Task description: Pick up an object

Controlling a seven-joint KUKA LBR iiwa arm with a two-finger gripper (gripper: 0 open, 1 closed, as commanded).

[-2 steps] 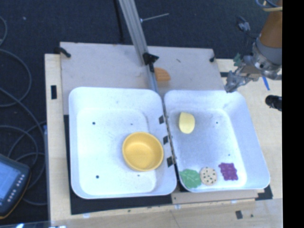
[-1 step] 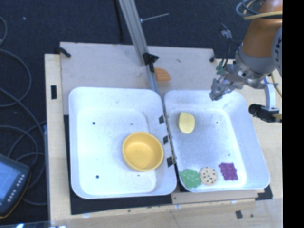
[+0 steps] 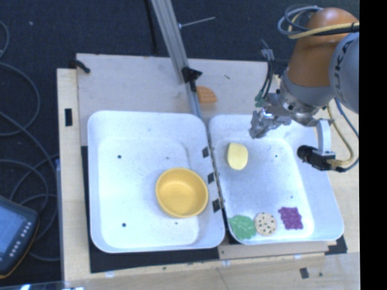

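A pale yellow lemon-like object (image 3: 237,156) lies in the upper left of the right bin (image 3: 314,192). Along that bin's front edge sit a green piece (image 3: 242,226), a round cookie (image 3: 265,223) and a purple piece (image 3: 291,217). A yellow bowl (image 3: 181,192) rests in the left bin (image 3: 121,162). My gripper (image 3: 261,127) hangs over the back of the right bin, a little up and to the right of the lemon, with nothing visible between its fingers.
An aluminium post (image 3: 172,41) rises from the bench behind the seam between the bins. A small orange object (image 3: 206,95) lies on the bench behind the bins. Cables and a black connector (image 3: 314,156) hang at the right bin's right side.
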